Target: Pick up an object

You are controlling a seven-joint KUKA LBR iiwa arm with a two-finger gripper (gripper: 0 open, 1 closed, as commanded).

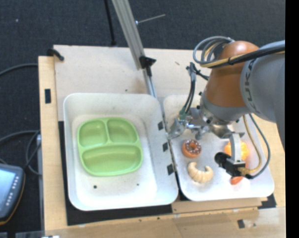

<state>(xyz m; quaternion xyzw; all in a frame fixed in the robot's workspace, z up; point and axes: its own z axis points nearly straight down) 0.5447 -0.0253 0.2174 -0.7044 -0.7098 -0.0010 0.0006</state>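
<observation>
The gripper (189,127) sits at centre-right of the frame, low over the upper left part of the right bin (261,190), beneath the orange band of the arm (231,81). Its metal parts crowd together under the wrist, and whether it is open or closed I cannot tell; nothing can be seen held in it.

Just below it lies the donut (192,148), brown with pale icing, flat on the bin floor. Lower again, close to the donut but apart from it, lies the croissant (201,173), pale and curved. To the right, partly behind cables and a black fitting, is an orange and yellow object (240,149) whose kind I cannot make out, and a small orange-red piece (236,180) lies near the lower right of the bin. Further out, in the left half of the frame, the left bin (72,192) bears a green divided plate (109,146).

The donut looks the likeliest target, being nearest. To do the step well, I judge the gripper should centre over it before descending, close across its width rather than on the rim edge, keep clear of the bin wall at its left, and lift straight so the croissant is not knocked
</observation>
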